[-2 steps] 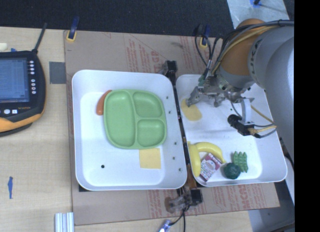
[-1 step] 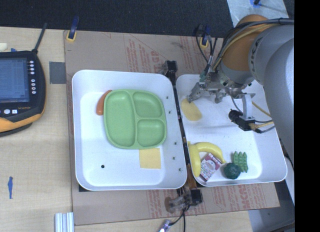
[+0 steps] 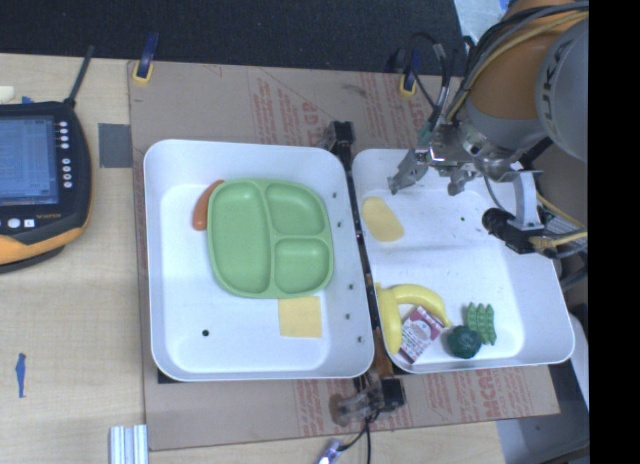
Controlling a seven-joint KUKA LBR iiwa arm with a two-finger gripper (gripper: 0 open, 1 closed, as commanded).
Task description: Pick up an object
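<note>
Overhead, the arm (image 3: 530, 62) hangs above the right bin (image 3: 520, 252), its gripper (image 3: 430, 180) spread and holding nothing over the far end. Inside that bin: one banana (image 3: 405, 302), one pale slice (image 3: 382, 220), one packet (image 3: 420, 337), two green pieces. Cardboard covers the bench beneath.

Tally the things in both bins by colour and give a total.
Green: 3 - plate, broccoli, ball
Yellow: 3 - cheese slice, chip, banana
Orange: 1 - sausage
Red and white: 1 - packet
Total: 8
</note>
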